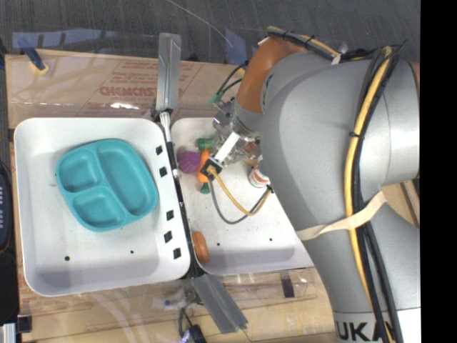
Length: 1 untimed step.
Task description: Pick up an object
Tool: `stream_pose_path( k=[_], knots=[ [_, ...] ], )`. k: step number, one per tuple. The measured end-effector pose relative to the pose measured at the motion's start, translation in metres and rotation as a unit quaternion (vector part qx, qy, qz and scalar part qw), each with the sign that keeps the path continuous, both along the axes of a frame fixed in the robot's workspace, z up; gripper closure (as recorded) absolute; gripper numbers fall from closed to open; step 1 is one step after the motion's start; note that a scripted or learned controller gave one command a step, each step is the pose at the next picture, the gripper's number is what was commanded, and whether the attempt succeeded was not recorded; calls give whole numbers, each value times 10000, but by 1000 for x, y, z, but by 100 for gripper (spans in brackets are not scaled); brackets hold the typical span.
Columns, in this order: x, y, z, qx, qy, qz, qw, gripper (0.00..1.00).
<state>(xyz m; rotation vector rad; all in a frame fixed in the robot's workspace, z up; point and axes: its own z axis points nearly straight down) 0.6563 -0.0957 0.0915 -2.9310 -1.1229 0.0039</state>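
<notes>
The tool (214, 157) hangs low in the right bin (246, 252), beside a purple thing (188, 161) and an orange and green thing (204, 180); whether it is open or closed I cannot tell. An orange thing (201, 246) lies at that bin's near left edge; a teal divided plate (107, 184) rests in the left bin (43, 263).

overhead slanted view, both bins (43, 277)
</notes>
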Motion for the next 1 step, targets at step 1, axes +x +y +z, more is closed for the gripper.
stream_pose_path(
  k=[1],
  knots=[
    [-36, -14, -1, 3, 28, -1224, 9925, 100]
  ],
)
